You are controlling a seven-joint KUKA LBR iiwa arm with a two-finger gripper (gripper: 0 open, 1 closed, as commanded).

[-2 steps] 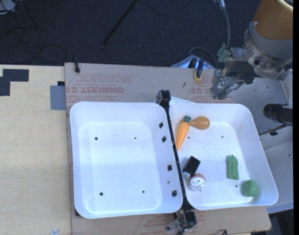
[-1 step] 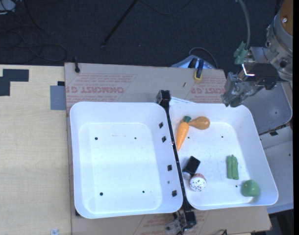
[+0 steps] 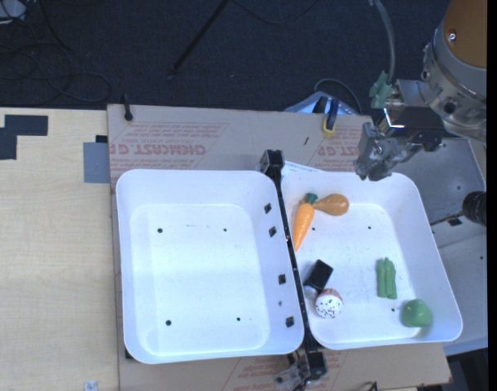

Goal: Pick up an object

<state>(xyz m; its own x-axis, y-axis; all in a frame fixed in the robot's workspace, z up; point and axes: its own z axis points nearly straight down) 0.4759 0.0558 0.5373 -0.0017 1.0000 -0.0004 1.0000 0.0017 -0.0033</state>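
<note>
The right bin [image 3: 420, 218] holds several objects. An orange carrot [image 3: 302, 222] with a green top lies near its left wall. Beside the carrot sits an orange-brown pear-shaped piece [image 3: 332, 204]. A black block [image 3: 318, 274] and a white speckled ball [image 3: 328, 304] rest near the front left. A green bean-like stick [image 3: 385, 278] and a green round fruit [image 3: 415, 313] lie at the front right. My gripper [image 3: 374, 169] hangs above the bin's back edge, up and to the right of the pear-shaped piece, with nothing seen between its fingers.
The left bin [image 3: 130, 243] stands beside the right one, split from it by a black divider strip [image 3: 283, 243]. Both rest on a cardboard sheet [image 3: 191, 141]. Cables and a yellow clip [image 3: 328, 124] lie behind the bins.
</note>
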